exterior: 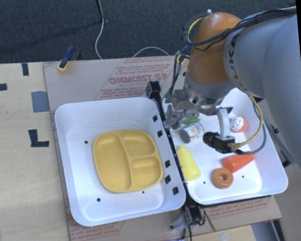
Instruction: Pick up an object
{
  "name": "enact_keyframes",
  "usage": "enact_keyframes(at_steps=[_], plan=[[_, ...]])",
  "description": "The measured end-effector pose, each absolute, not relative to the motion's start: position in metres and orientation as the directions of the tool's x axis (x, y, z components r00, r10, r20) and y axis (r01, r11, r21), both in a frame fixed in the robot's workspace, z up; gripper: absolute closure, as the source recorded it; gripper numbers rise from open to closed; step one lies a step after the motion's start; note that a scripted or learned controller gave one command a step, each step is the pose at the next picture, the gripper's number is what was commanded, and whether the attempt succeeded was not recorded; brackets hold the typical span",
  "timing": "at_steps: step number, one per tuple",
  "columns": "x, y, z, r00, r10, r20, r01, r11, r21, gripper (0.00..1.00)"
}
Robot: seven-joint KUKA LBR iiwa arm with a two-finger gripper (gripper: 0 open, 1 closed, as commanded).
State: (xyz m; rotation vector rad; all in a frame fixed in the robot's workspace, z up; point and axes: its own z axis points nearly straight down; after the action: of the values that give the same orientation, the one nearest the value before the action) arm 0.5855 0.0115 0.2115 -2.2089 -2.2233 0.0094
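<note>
My gripper (181, 119) hangs over the left part of the right bin (263, 186), close to the divider between the bins. Just under and slightly right of it lies a small white can with a green label (193, 131), on its side. In front of the gripper a yellow squash-like toy (187, 163) lies along the bin's left wall. A brown donut (222, 177) and an orange carrot (238, 162) sit near the bin's front. A white ball with a red patch (237, 124) rests at the right, partly behind the arm's cable.
The left bin (71, 125) holds a yellow divided plate (127, 160) at its middle. The bulky grey and orange arm (223, 47) covers the back of the right bin. A yellow and blue clip (65, 59) lies on the cardboard behind the left bin.
</note>
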Motion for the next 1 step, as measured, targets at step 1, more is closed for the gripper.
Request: enact_keyframes(at_steps=[1], plan=[[0.5468, 0.0528, 0.2019, -0.006, 1.000, 0.000, 1.000, 0.006, -0.012, 1.00]])
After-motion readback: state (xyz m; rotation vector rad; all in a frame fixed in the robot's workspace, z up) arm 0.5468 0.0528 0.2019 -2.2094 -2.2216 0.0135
